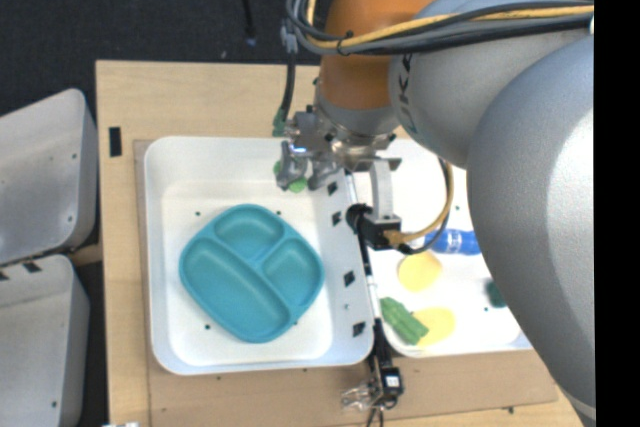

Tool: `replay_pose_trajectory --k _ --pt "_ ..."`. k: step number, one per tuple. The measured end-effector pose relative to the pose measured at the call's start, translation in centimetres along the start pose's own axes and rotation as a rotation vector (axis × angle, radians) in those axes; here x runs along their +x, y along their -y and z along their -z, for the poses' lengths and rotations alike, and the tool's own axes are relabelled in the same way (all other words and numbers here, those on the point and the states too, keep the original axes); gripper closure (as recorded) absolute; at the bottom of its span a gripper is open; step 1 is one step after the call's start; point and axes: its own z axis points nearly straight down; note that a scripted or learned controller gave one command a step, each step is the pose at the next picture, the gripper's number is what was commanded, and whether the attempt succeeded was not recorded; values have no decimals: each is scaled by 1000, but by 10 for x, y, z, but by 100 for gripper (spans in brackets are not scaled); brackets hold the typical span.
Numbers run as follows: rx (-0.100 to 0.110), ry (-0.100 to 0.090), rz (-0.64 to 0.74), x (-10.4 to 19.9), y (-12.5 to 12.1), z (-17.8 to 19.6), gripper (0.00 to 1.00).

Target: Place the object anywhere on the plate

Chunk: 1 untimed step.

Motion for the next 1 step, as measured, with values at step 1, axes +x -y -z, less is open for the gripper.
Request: replay_pose_trajectory --k 1 --pt "0 0 0 0 0 0 0"
